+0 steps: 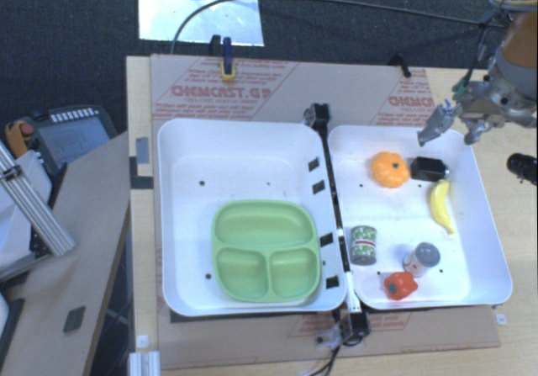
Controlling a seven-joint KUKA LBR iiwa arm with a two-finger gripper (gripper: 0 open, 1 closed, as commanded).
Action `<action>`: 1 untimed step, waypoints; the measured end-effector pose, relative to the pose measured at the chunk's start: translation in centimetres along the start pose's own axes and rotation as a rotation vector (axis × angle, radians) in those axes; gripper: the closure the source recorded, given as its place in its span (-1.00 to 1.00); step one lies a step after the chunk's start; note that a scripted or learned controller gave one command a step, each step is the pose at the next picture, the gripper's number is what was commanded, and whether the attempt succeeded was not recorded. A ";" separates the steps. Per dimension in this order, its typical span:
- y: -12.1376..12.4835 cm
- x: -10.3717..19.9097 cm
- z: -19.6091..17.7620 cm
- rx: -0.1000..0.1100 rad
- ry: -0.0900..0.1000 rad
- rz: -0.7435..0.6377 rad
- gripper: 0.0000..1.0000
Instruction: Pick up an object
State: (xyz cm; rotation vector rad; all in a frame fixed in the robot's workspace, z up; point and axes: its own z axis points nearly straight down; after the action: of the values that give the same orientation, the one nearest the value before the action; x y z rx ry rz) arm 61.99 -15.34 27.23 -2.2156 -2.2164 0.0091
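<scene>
Camera view: the fingers [449, 123] are spread wide and hold nothing, up by the right bin's [492, 282] far corner. Just below them lie a black block [428, 168] and the banana [441, 205].

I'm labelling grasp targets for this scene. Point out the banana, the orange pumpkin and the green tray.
banana [441, 205]: camera view, middle of its yellow body.
orange pumpkin [390, 170]: camera view, centre of its rounded top.
green tray [220, 240]: camera view, its left rim.
</scene>
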 end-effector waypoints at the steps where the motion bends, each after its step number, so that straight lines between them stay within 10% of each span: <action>1: 0.2 0.0 -0.7 -0.011 -0.002 -0.002 -1.00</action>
State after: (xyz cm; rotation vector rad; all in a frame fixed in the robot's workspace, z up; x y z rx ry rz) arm 62.18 -15.30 27.95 -2.2196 -2.2258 -0.0013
